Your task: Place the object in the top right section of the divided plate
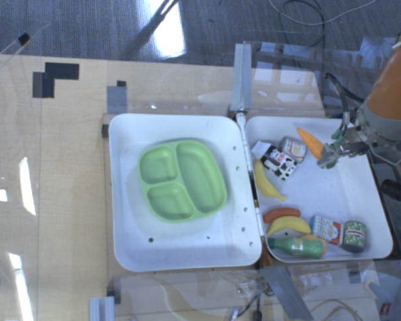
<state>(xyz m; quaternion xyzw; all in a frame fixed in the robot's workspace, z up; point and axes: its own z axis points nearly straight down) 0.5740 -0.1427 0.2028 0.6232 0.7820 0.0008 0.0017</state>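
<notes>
A light green divided plate lies in the left white bin, with two small sections on its left and one long section on its right. The right bin holds the loose objects. My gripper hangs over the upper right part of that bin. It is just right of an orange carrot and looks to be slightly above the bin floor. I see nothing held under the gripper.
In the right bin are a small can, a black and white box, a yellow banana, a red sausage, a second banana, a green bottle, a red carton and a green can. A metal post stands behind the bins.
</notes>
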